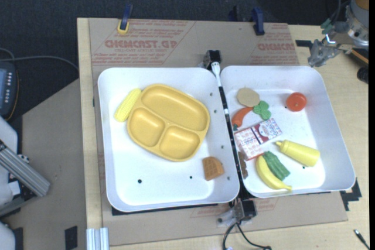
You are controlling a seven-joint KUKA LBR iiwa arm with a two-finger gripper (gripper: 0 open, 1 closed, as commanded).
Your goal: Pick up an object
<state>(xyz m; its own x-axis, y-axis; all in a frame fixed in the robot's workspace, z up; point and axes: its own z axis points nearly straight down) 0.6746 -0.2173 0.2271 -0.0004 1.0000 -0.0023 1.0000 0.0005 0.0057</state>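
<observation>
At the upper right corner: the gripper (319, 54) hangs past the back right corner of the right bin (334, 126), above the bench, well apart from every object; whether it is apart or together cannot be told, as it is small and blurred.
Left bin (111, 126): a yellow divided tray (167, 121) lies tilted in the middle; a corn cob (127, 104) touches the tray's left edge; a brown waffle piece (212, 168) sits near the front right corner.
Right bin, back: a tan cookie (248, 96), a green leafy piece (261, 109) and an orange carrot (241, 116) cluster near the left wall; a red tomato (296, 102) lies alone further right.
Right bin, front: a red and white packet (256, 137), a yellow mustard bottle (299, 151), a green pickle (276, 165) and a banana (269, 175) lie close together.
Bench: brown cardboard (176, 41) under both bins, clamped at the back edge.
</observation>
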